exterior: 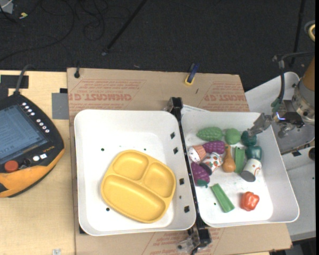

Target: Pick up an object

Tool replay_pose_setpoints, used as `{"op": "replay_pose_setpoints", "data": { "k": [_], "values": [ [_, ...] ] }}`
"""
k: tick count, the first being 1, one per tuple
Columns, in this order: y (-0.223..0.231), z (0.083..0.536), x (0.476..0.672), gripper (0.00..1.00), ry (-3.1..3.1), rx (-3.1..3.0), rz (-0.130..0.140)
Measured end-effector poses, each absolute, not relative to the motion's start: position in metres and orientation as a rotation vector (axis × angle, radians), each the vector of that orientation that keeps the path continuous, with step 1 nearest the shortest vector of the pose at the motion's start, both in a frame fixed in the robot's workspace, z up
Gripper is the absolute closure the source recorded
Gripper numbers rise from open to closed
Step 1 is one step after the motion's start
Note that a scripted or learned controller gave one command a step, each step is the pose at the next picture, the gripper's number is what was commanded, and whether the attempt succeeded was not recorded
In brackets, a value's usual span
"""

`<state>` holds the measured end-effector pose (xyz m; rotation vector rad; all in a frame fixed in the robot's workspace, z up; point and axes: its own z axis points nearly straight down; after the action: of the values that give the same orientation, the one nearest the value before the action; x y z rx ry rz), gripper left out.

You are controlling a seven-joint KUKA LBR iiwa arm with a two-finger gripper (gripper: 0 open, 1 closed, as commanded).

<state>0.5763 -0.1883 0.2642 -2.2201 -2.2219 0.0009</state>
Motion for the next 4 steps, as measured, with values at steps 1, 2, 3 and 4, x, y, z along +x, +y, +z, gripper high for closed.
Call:
{"op": "replay_pose_setpoints", "data": {
  "k": [1, 2, 3, 4],
  "values": [
    [-0.129, 0.331, 0.529, 0.00, -2.227, -2.217, -0.005],
    [-0.101, 0.420, 0.487, 0.00, -2.229, -2.221, -0.008],
    [-0.053, 0.462, 0.476, 0.00, -2.229, -2.217, -0.005],
    [0.009, 0.492, 0.476, 0.00, -2.229, -2.213, -0.002]
  ]
}}
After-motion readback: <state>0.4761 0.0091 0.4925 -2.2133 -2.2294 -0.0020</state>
